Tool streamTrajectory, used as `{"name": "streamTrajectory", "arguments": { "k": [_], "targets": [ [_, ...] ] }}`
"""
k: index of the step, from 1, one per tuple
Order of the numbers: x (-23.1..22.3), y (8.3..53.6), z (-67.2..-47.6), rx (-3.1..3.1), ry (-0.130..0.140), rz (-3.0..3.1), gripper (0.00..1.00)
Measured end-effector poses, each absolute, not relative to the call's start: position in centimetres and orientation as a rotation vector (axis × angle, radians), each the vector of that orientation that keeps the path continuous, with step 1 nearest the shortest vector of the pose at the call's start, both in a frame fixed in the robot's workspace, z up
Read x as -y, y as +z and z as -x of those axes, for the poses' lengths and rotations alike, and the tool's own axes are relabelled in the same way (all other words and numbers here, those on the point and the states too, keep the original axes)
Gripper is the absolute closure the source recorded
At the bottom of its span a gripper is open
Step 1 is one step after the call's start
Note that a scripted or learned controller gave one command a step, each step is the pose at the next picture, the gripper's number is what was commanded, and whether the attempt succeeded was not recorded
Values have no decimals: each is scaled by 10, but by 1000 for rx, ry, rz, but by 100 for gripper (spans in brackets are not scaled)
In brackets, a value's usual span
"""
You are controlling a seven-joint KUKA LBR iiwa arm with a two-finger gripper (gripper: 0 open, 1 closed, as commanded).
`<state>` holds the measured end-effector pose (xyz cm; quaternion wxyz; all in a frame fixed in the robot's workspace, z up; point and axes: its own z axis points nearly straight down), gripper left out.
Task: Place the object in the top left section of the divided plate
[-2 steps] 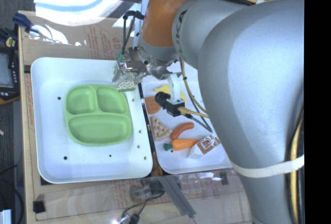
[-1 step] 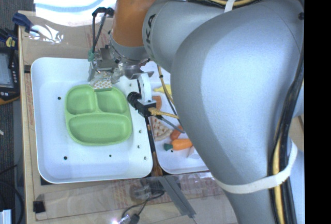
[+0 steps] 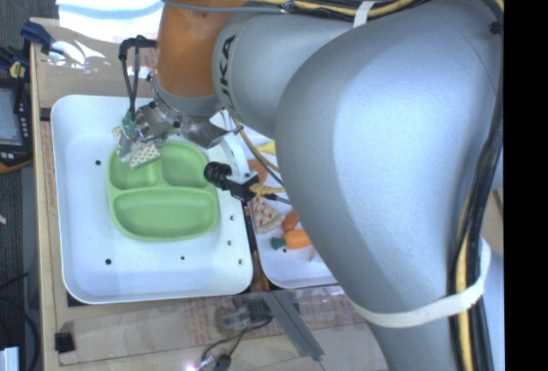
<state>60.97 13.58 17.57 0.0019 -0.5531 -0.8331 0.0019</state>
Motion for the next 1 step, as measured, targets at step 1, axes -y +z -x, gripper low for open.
{"name": "streamTrajectory", "arguments": {
  "k": [1],
  "targets": [
    [-136, 176, -610, 2614, 6, 1736, 0]
  ]
}}
